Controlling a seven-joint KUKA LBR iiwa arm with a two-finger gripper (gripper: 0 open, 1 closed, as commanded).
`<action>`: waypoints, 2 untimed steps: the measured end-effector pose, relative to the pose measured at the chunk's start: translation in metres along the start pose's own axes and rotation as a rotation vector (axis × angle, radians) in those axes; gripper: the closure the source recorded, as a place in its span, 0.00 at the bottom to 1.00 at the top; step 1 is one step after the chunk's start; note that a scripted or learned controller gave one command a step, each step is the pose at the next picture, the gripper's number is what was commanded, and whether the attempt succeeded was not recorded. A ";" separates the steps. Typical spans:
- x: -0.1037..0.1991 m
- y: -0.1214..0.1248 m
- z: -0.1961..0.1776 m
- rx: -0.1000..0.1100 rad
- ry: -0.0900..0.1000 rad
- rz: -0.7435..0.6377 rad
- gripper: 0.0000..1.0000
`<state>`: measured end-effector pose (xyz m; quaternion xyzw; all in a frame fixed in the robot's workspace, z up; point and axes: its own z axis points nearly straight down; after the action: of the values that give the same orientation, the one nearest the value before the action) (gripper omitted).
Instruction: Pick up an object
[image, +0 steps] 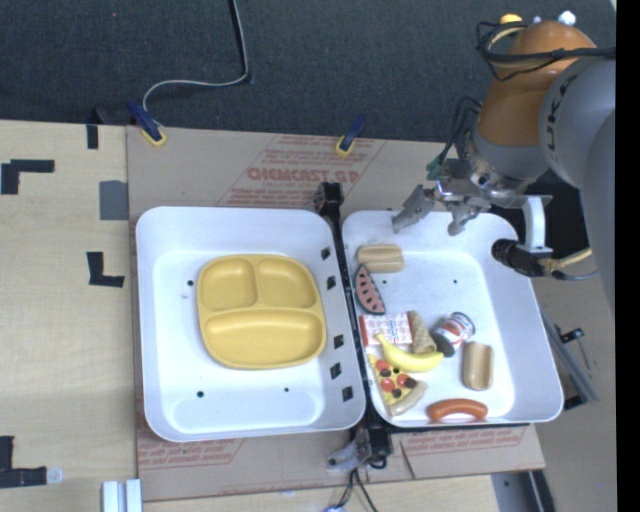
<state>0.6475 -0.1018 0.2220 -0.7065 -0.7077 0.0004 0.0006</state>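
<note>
Camera view: two white bins (165, 330) sit on a cardboard-covered tabletop (200, 170) printed "CHEMCAST". One yellow divided plate (262, 310) fills the left bin; eight toy foods (420, 345) crowd the right bin at lower right. The hand (437, 212), fingers spread and empty, hangs at upper right.

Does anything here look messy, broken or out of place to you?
Nothing looks broken or spilled. The toy food is just jumbled: the banana lies across other pieces in the right bin. The yellow tray sits alone, slightly askew, in the left bin. The hand is above the right bin's far edge.
</note>
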 end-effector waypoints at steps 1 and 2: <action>-0.035 -0.009 0.136 -0.002 -0.001 0.002 0.00; -0.035 -0.009 0.126 -0.001 -0.003 0.001 1.00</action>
<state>0.6379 -0.1372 0.0956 -0.7067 -0.7075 0.0010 -0.0009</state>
